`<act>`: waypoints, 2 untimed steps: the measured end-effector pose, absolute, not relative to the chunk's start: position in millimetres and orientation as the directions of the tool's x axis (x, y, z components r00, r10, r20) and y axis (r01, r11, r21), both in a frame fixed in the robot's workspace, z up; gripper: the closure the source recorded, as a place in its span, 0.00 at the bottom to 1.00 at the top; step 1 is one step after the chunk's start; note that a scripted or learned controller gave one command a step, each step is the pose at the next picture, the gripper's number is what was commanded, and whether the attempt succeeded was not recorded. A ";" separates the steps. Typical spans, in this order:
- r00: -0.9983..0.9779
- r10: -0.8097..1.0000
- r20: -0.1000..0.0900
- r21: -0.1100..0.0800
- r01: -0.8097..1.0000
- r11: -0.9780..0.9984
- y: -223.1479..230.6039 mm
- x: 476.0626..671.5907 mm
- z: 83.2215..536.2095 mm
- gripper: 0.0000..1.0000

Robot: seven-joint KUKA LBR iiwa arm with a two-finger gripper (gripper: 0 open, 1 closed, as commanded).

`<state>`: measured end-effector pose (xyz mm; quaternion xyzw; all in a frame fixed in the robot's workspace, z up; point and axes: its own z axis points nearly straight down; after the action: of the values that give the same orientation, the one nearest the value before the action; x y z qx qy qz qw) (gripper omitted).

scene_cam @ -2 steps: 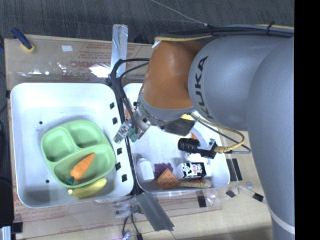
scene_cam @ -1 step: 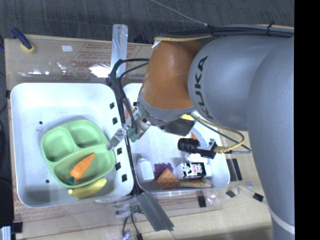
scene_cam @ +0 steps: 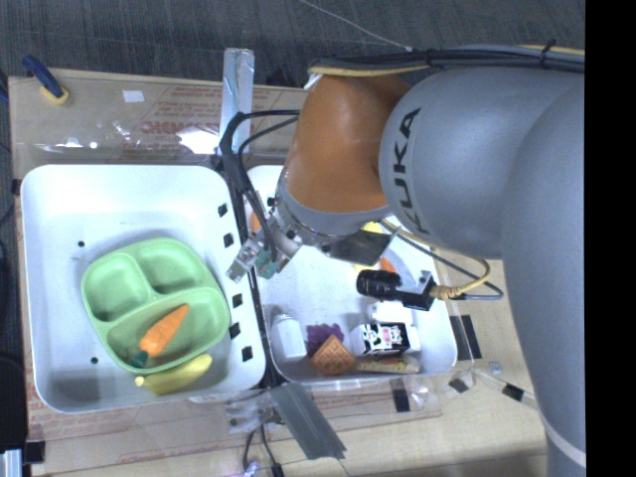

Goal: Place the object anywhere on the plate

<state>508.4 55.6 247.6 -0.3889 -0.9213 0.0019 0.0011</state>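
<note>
A green divided plate [scene_cam: 149, 301] lies in the left bin [scene_cam: 60, 217]. An orange toy carrot [scene_cam: 164, 329] rests in the plate's lower compartment. A yellow banana-like piece [scene_cam: 184, 374] lies against the plate's lower rim, on the bin floor. My gripper [scene_cam: 256, 256] hangs over the divider between the two bins, just right of the plate's upper right edge. The grey and orange arm [scene_cam: 397, 157] covers most of the right bin's back half.
In the right bin [scene_cam: 437, 361], along its front wall, lie a small white cup [scene_cam: 288, 336], a purple piece [scene_cam: 324, 338], a brown waffle-like piece [scene_cam: 335, 358] and a black-and-white carton [scene_cam: 386, 338]. A black cylinder [scene_cam: 383, 284] with cable juts from the wrist.
</note>
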 end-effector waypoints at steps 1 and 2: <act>-0.698 0.716 0.001 -0.005 0.716 0.698 55.9 508.3 247.4 0.00; -0.703 0.711 -0.001 -0.004 0.711 0.703 56.3 509.1 257.3 1.00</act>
<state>509.1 56.3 257.3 -0.3852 -0.9228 0.0021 0.0006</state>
